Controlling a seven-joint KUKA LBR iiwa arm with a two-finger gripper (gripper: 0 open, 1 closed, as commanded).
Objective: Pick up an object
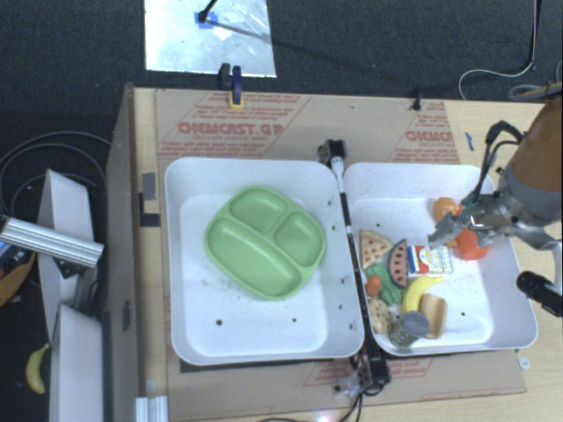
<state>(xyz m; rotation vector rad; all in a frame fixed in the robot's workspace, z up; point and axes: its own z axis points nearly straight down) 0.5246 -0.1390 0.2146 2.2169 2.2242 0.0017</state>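
Dark carpet floor (62,51); cardboard-topped bench (264,121); possibly metal sheet (211,25).

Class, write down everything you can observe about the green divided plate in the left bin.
The green divided plate is pale green, looks like moulded plastic, and has rounded corners and a raised rim. Ridges split it into three compartments: one long and two smaller. It lies flat, turned at an angle, on the floor of the left white bin, roughly central. Nothing lies in it, and nothing but the bin floor touches it. The gripper is over the other bin, well apart from it.
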